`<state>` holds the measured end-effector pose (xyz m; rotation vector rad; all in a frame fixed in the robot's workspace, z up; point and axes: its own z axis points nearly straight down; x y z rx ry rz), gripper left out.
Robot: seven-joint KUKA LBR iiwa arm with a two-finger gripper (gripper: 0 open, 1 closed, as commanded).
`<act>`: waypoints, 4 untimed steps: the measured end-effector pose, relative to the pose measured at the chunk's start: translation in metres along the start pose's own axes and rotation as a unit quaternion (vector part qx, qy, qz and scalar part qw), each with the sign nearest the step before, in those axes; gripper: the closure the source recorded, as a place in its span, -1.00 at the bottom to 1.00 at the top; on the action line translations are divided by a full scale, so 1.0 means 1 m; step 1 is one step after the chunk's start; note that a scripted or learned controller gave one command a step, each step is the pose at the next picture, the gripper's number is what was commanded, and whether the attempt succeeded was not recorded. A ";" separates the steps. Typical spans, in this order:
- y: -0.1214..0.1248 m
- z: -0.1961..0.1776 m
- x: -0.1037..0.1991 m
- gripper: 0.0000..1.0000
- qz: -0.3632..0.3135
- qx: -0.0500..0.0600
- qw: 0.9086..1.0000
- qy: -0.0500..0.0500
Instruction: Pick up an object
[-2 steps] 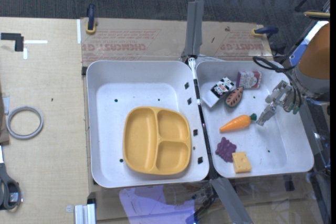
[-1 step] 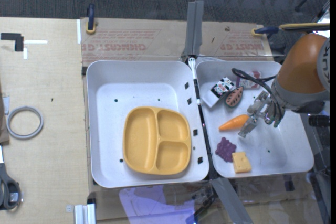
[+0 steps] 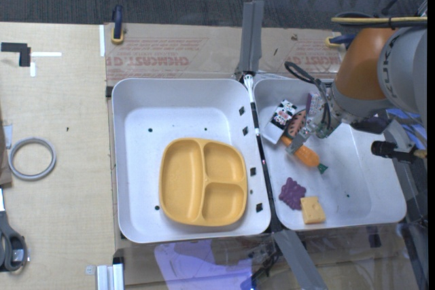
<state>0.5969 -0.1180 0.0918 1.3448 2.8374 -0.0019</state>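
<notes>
The gripper (image 3: 314, 124) hung near the right bin's (image 3: 380, 210) back edge, jaw state unclear, the carrot (image 3: 306, 155) just below.

One fixed camera watches me from above the table (image 3: 54, 112), tilted down at a slant. It stands far enough back to take in both white bins, the left bin (image 3: 129, 166) and the right bin (image 3: 367, 193), while my arm (image 3: 380, 71) enters from its right.

Even, bright overhead lighting. Soft shadows inside the white bins (image 3: 129, 146); mild glare on their rims. Focus moderately sharp, slight graininess throughout.
</notes>
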 end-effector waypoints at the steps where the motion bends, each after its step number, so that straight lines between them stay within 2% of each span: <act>1: -0.049 0.000 -0.008 -1.00 0.010 0.000 1.000 0.001; 2: -0.048 -0.009 -0.008 1.00 0.008 0.001 1.000 -0.001; 3: -0.004 -0.096 0.020 1.00 0.043 0.000 0.999 0.000; 4: 0.027 -0.134 -0.001 1.00 0.146 0.000 0.989 0.000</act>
